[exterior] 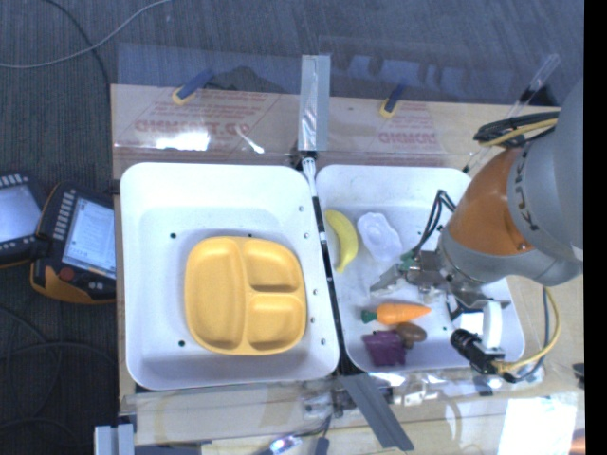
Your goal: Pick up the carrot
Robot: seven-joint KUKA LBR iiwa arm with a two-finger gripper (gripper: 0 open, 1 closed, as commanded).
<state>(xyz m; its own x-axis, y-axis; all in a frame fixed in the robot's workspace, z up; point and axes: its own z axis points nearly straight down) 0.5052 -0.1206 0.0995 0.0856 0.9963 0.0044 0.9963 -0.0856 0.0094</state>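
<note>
The orange carrot [403, 311] lies on its side in the right bin [417, 180], near the front, with its green end pointing left. My gripper [406, 279] hangs just behind and above the carrot, open, with nothing between its metal fingers [387, 279]. The grey arm with its orange band [488, 218] reaches in from the right.
In the right bin a yellow banana [343, 238] lies along the left wall beside a white object [379, 235]. A purple object [385, 347] and a brown piece [412, 332] sit in front of the carrot. The left bin [152, 197] holds a yellow divided plate [245, 293].
</note>
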